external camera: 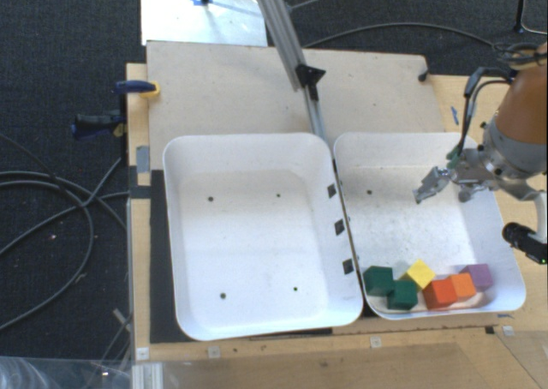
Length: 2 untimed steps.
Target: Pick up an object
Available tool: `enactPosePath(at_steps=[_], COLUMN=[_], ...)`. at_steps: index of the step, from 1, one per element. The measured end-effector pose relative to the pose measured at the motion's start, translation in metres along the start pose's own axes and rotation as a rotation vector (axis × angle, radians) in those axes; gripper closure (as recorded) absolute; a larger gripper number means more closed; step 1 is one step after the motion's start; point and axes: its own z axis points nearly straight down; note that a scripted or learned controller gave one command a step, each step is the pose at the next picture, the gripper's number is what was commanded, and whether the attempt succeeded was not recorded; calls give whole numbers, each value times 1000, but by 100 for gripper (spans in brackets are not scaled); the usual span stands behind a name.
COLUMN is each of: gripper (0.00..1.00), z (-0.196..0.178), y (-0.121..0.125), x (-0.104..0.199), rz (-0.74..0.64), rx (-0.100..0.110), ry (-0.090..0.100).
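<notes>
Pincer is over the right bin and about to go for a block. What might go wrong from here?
1. The foam blocks, dark green, yellow, orange and purple, sit packed together, so the pincer may jam or nudge neighbours instead of gripping one.
2. They crowd the right white bin's near rim; a descent there could strike the wall.

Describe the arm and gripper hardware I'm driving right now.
The arm is grey with an orange band above the wrist, and a cable loops along its upper side. The gripper is bare grey metal with two slim fingers. A black fitting sits below the wrist.
</notes>
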Motion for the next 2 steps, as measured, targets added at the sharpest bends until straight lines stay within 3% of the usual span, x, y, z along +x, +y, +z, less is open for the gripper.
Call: enactPosePath(at_steps=[1, 2], gripper=[0, 0], z=[127, 127], y=[-9, -53], x=[-29, -6], rz=[3, 2], rx=[7, 6], ry=[0, 2])
